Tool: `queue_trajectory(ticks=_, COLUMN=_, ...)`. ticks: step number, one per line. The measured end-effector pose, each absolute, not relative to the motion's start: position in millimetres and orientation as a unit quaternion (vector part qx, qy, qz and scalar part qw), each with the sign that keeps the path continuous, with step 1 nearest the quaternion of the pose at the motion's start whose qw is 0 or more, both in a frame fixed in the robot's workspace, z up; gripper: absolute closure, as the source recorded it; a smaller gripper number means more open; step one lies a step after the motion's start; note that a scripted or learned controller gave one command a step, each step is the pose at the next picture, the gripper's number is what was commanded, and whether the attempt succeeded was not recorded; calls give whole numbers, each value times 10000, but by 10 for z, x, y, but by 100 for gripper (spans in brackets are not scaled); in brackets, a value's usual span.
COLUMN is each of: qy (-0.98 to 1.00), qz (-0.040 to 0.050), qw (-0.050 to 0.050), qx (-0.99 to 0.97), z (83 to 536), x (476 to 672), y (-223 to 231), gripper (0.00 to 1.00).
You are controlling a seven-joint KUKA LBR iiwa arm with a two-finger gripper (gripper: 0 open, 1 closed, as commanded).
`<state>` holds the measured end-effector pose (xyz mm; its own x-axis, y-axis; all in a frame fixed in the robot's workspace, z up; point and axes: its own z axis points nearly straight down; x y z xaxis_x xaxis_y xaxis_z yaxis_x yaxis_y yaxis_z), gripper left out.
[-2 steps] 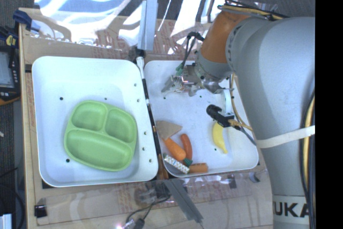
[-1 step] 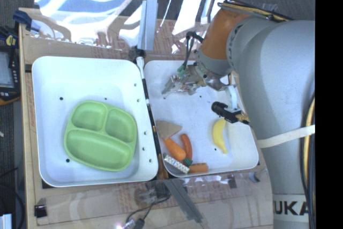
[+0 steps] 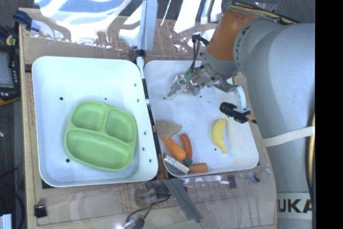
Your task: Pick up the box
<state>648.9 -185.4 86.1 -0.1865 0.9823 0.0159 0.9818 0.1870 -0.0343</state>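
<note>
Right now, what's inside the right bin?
In the right bin: a banana, carrots, a tan wedge and a small box at the front edge. The gripper hangs over the back; the arm covers the right rim.

A robotics lab: a grey KUKA arm [image 3: 278, 78] reaches over a plywood desk [image 3: 80, 48] bearing two white bins [image 3: 48, 72] of toy food, cables trailing at the edges.

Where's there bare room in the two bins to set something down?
Left bin: bare floor above and left of the green divided plate. Right bin: open middle between the pincer and the banana. Crowded at its lower left, where the carrots and the box cluster.
</note>
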Motion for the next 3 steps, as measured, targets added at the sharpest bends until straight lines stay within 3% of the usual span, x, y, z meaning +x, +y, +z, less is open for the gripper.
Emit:
queue_trajectory(ticks=2, qy=-8206, qz=92, qw=244, qx=-5709, z=821, x=6450, y=-2101, gripper=0)
queue_trajectory(ticks=3, qy=-7850, qz=79, qw=165, qx=-6192, z=839, x=6479, y=-2122, gripper=0)
